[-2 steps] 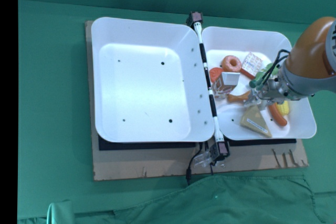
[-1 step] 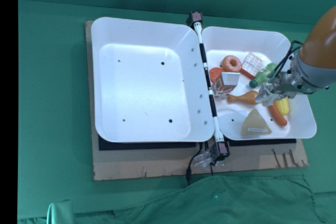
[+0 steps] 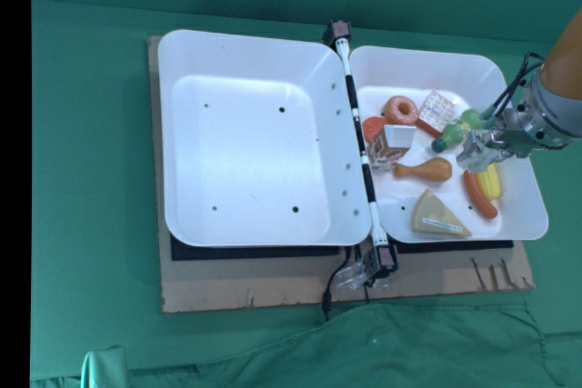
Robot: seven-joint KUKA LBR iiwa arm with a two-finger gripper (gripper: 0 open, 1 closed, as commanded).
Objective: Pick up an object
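The right bin [image 3: 427, 68] holds several toy foods: a donut [image 3: 400, 110], a chicken drumstick [image 3: 426, 169], a cheese wedge [image 3: 438, 216], a red sausage [image 3: 479, 195], a yellow corn cob [image 3: 492, 184], a green bottle [image 3: 455, 132], a white checked packet [image 3: 436, 109] and a small white-and-brown block [image 3: 397, 139]. My gripper [image 3: 479, 154] hangs low over the right side of this bin, just above the corn and sausage and beside the green bottle. Nothing shows between its fingers.
The left bin [image 3: 250, 150] lies beside it, split off by a black-and-white divider rail [image 3: 359, 141]. Both bins rest on a cardboard sheet [image 3: 273, 291] over green cloth. The arm comes in from the right edge.
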